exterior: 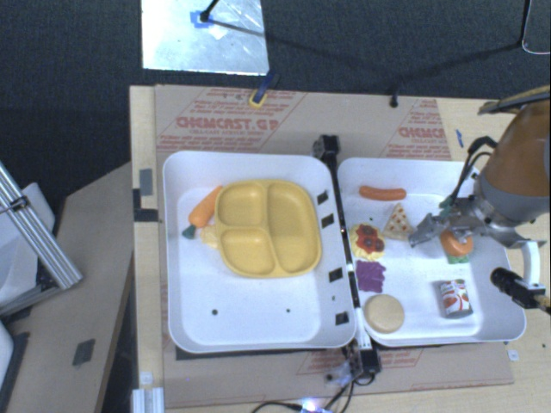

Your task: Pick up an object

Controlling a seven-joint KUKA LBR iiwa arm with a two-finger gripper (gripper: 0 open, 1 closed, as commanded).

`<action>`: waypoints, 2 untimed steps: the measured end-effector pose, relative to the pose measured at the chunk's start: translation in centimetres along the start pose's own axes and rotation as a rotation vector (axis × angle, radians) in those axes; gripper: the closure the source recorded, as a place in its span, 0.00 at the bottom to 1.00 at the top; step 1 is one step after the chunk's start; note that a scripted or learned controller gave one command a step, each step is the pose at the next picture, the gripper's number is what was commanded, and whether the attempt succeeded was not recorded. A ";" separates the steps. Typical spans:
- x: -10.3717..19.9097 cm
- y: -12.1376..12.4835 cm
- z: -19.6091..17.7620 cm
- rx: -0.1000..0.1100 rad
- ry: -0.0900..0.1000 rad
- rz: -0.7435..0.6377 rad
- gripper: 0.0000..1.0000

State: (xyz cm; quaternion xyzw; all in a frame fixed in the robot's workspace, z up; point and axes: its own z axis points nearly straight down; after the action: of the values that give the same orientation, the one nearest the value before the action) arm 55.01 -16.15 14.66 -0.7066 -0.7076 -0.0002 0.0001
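My gripper (451, 229) hangs low over the right part of the right bin (504, 321), with the grey and orange arm coming in from the right. Directly beneath it, partly covered, lies a small orange fruit-like toy (457, 247); whether it is gripped is hidden. In the same bin lie a sausage (381, 193), a pizza wedge (397, 223), a round red and yellow toy (368, 242), a purple piece (370, 275), a tan bun (384, 312) and a red and white can (453, 298).
The left bin (172, 256) holds a yellow divided plate (265, 228) with a carrot (204, 206) against its left side. A black part (515, 286) juts over the right bin's right edge, near the can.
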 end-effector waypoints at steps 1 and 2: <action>-0.3 -0.8 4.7 -0.001 0.000 0.000 0.00; -0.3 -0.5 5.8 -0.005 0.000 0.000 0.00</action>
State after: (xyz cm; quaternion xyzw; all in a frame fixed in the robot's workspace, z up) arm 54.48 -16.41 8.91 -0.7065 -0.7077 -0.0017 -0.0017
